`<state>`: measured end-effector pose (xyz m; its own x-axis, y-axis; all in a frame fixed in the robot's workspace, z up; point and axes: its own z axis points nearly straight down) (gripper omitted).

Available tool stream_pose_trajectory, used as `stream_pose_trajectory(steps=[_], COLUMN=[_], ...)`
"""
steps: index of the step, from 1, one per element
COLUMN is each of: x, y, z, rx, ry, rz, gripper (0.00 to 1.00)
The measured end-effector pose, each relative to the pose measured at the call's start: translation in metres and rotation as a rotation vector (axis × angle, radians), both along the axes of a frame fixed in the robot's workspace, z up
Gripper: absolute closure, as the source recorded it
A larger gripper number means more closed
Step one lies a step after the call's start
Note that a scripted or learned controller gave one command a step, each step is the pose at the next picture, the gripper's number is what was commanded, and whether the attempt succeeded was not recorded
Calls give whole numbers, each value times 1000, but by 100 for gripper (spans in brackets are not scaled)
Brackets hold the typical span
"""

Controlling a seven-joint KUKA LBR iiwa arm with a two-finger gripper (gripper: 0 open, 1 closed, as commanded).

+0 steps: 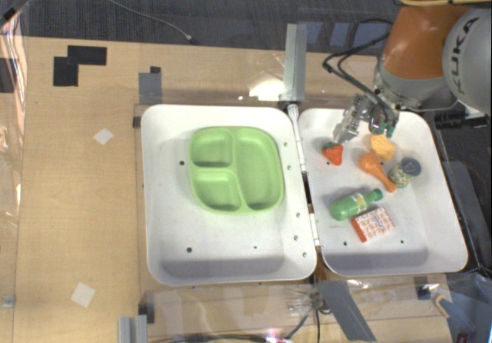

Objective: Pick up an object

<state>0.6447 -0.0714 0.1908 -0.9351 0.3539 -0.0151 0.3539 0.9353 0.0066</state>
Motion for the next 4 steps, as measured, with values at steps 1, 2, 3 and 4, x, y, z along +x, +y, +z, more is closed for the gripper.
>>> stream_pose_trajectory(steps=[1,2,3,4], x=[-42,-106,-112,-158], y=[29,24,77,116], z=[-5,-6,-6,-8], rx=[4,6,11,12], ry=[11,12,12,16], rz=[-409,-709,-1053,-1569], gripper=[100,100,100,100])
